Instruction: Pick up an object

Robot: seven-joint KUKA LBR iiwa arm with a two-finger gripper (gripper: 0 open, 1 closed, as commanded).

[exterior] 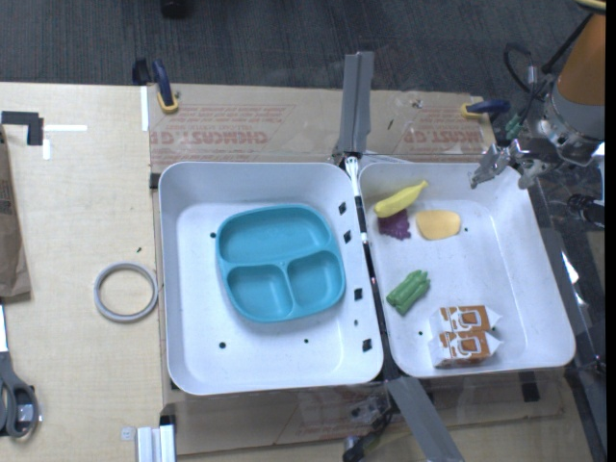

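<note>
Cardboard-covered worktop (pixel 250 123), banana (pixel 400 198) and other food sit loose in my right bin (pixel 539 258); end effector (pixel 500 162) parked at its rim, grip state I can't tell.

The right white plastic bin (pixel 539 258) has bare floor along its right side. A yellow banana (pixel 400 198), purple grapes (pixel 394 225), green pods (pixel 407 291) and an orange-printed carton (pixel 466 335) crowd its left and front.

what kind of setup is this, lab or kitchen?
Most likely a robot lab bench for pick tests: two white bins, left and right, clamped to cardboard, toy food such as a banana, and the arm's tool at the right bin's corner.
</note>
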